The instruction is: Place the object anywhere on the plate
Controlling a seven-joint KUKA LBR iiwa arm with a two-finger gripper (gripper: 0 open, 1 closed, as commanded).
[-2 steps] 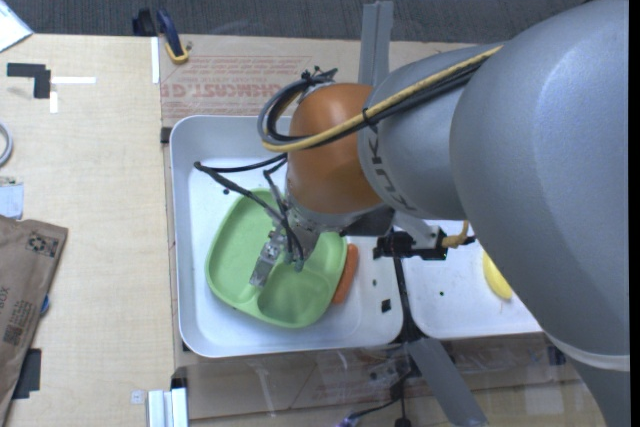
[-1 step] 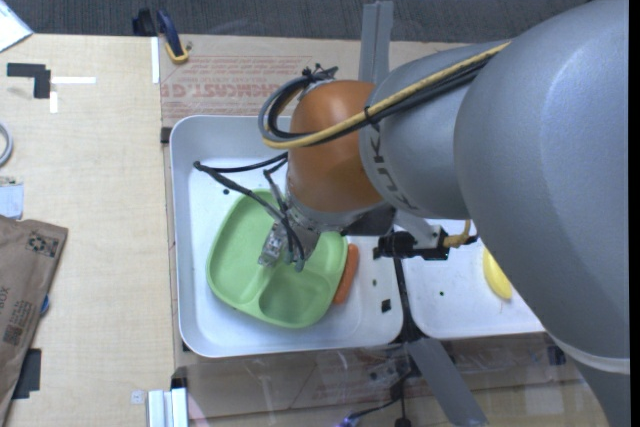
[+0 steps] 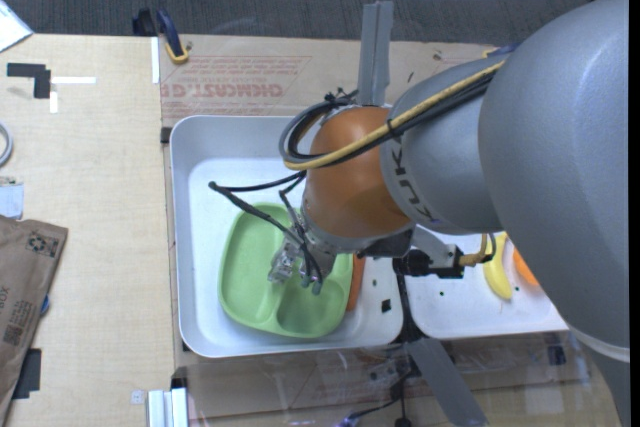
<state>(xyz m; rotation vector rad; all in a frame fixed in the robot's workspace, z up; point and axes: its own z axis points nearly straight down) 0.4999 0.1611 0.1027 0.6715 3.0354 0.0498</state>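
One green plate (image 3: 262,267) under fingers (image 3: 296,270) (orange object (image 3: 356,283) beside plate).

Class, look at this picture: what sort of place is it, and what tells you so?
Probably a robotics lab bench: a grey KUKA arm reaches over white bins, one holding a green plate, beside clamped cardboard.

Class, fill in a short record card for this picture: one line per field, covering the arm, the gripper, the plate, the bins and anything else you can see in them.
arm: grey with orange band, reaching in from the right over the left bin
gripper: low over the green plate; grasp too unclear to judge
green plate: lying in the left bin, partly hidden by the wrist
left bin: white, shallow, holds the plate
orange object: thin strip showing beside the plate's right edge
right bin: white, holds a banana
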